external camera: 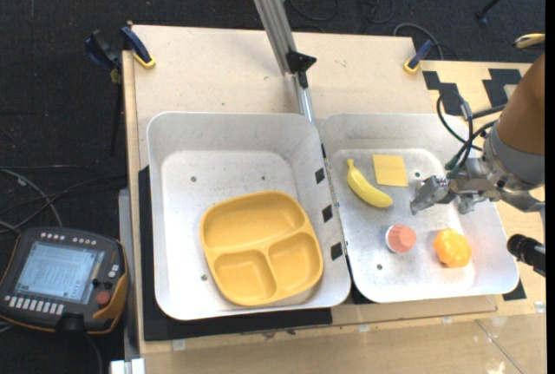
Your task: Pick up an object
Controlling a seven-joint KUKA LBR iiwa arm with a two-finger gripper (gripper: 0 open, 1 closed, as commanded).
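Note:
The right bin (486,281) holds a yellow banana (368,187), a flat yellow square (389,170), a small red and white round piece (401,238) and an orange fruit (452,247). My gripper (425,193) hangs over the right bin, right of the banana and above the round piece and the orange fruit. Nothing shows between its fingers.
The left bin (173,155) holds a yellow divided tray (260,246). A metal pole (273,12) slants across the back of the bench. Clamps (139,47) sit at the bench's rear corners. A teach pendant (56,277) lies at the lower left, off the bench.

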